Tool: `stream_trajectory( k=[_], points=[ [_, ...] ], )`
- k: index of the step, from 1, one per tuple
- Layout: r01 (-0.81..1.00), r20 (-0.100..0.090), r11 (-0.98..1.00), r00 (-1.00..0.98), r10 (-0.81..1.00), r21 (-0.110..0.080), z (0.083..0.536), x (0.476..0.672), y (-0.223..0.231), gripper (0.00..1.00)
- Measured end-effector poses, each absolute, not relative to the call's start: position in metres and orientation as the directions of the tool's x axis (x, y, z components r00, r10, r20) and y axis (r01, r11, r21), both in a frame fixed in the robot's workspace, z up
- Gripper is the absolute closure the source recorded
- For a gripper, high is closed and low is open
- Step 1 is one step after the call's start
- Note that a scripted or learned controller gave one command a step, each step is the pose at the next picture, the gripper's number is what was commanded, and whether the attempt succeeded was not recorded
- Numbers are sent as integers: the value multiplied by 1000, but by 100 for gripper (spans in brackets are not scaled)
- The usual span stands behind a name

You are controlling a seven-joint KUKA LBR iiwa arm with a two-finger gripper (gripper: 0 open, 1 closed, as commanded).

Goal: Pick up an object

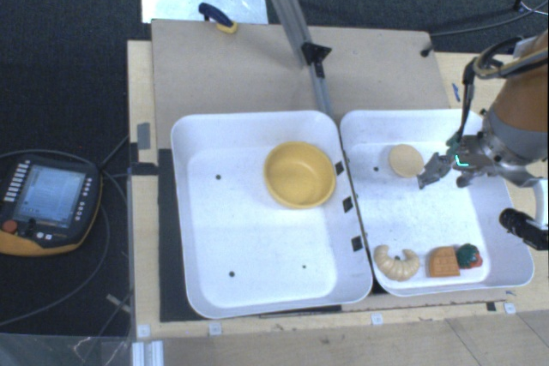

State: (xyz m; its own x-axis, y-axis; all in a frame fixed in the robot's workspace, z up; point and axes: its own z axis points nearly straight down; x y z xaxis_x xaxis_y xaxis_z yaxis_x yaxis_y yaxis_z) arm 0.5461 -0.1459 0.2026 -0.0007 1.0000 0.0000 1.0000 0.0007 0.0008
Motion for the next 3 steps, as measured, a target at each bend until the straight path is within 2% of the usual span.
stream_trajectory(
  k=[1,3],
  points=[
    [1000,0,1,-1,1000,1,203,546,-146,0],
    [1000,0,0,0,1000,-2,114,535,-155,0]
  ],
)
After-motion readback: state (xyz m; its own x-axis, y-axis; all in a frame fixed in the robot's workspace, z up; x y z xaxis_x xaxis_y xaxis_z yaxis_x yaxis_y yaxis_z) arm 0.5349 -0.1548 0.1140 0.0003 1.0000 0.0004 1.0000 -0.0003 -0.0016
